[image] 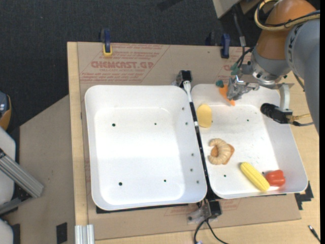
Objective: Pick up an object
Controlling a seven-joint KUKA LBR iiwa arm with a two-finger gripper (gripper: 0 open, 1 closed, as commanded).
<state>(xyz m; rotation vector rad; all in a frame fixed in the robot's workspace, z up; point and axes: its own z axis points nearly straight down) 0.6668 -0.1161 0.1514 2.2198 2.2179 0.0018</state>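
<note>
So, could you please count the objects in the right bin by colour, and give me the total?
Yellow: 2, a pale yellow block and a corn cob
Tan: 1, a croissant
Red: 1, a small red item
Orange: 1, a small piece under the end effector
Total: 5

Small orange object (pixel 223 91) at right bin's (pixel 289 151) far rim.

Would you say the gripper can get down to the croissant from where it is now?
Probably yes. The croissant lies alone in the middle of the right bin, apart from the yellow block and the corn cob, with nothing over it. The gripper hangs above the bin's far edge.
</note>
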